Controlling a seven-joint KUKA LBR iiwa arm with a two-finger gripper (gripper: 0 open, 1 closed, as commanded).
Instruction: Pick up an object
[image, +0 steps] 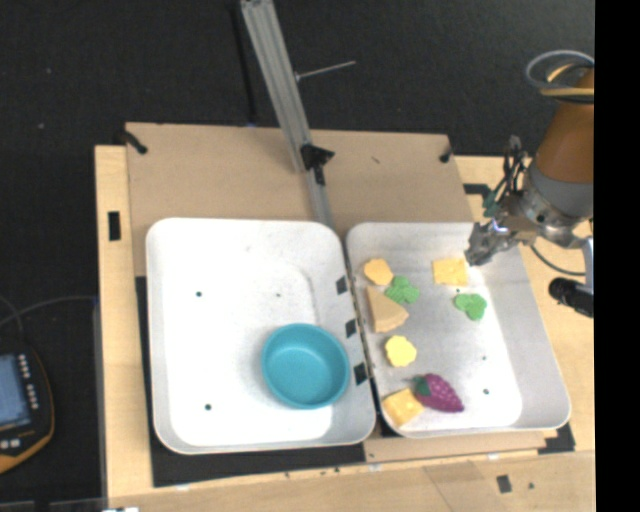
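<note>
My gripper (483, 244) hangs over the far right part of the right bin (530, 330), just right of a yellow square piece (450, 271). Below it lies a green piece (470, 305). Further left in the same bin are a yellow round piece (377, 271), a second green piece (403, 291) and a tan wedge (386, 313). Toward the near side lie a yellow blob (400, 351), a purple grape bunch (439, 392) and a yellow block (402, 407). Nothing shows between the fingers.
A blue bowl (304, 364) stands in the left bin (200, 260), near its front right corner. A grey metal pole (290, 110) slants up from between the bins at the back. A handheld controller (20, 395) lies off the bench at the left.
</note>
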